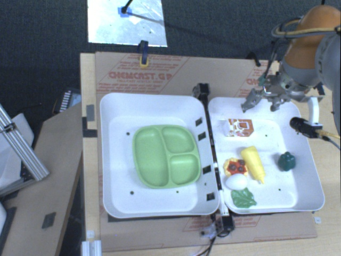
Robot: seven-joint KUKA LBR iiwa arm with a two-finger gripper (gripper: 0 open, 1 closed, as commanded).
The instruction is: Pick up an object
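Observation:
My gripper [261, 106] hangs over the far edge of the right bin [303, 188], its two fingers spread open with nothing between them. Just in front of it and slightly left lies a red and white carton [240, 127]. Further forward are a yellow corn-like piece [254, 163], a red and yellow item [235, 167], a white egg [237, 182] and a green leafy piece [243, 198]. A dark green pepper [286, 161] sits alone toward the bin's right side.
The left bin [117, 137] holds a light green divided plate [164, 156]. A black divider [206, 137] runs between the two bins. Bare white floor shows around the pepper and along the right bin's far right part.

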